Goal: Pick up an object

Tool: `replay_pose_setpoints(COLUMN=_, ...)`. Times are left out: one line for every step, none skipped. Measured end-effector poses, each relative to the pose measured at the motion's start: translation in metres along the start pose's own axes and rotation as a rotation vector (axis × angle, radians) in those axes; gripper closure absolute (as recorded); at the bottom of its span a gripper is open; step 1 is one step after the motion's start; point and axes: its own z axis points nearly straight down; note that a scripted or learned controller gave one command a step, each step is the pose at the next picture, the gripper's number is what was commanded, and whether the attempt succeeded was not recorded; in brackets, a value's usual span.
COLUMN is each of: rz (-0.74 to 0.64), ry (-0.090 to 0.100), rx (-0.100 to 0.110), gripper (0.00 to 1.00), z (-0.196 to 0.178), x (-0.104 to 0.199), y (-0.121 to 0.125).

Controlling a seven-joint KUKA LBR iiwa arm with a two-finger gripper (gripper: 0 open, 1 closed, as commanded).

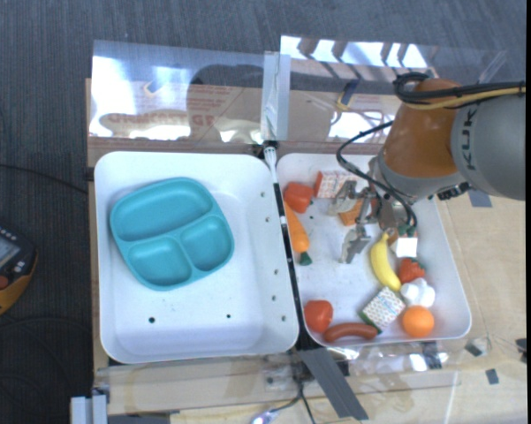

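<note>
My gripper (350,223) hangs low over the middle of the right bin (336,281), open, with bare bin floor between its metal fingers (352,247) and nothing held. A carrot (298,235) and a red-orange pepper (296,195) lie to its left by the divider. Just behind it is a pink and white packet (332,184). A banana (384,264) lies close on its right, beside a small white block (407,247).
Along the right bin's front lie a red tomato (318,312), a red sausage (349,332), a checkered block (383,307), an orange (417,321), a white ball (421,294) and a red piece (413,269). The left bin (159,325) holds a teal divided plate (170,230).
</note>
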Motion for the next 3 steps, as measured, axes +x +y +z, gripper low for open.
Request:
replay_pose_setpoints(rz=0.158, ry=0.008, rx=-0.005, gripper=0.0, z=0.01, x=-0.021, y=0.014)
replay_pose_setpoints(rz=0.157, ry=0.002, rx=0.0, gripper=1.0, z=0.0, x=-0.024, y=0.014)
replay_pose_setpoints(rz=0.219, ry=0.016, rx=-0.005, gripper=1.0, z=-0.161, x=-0.035, y=0.016)
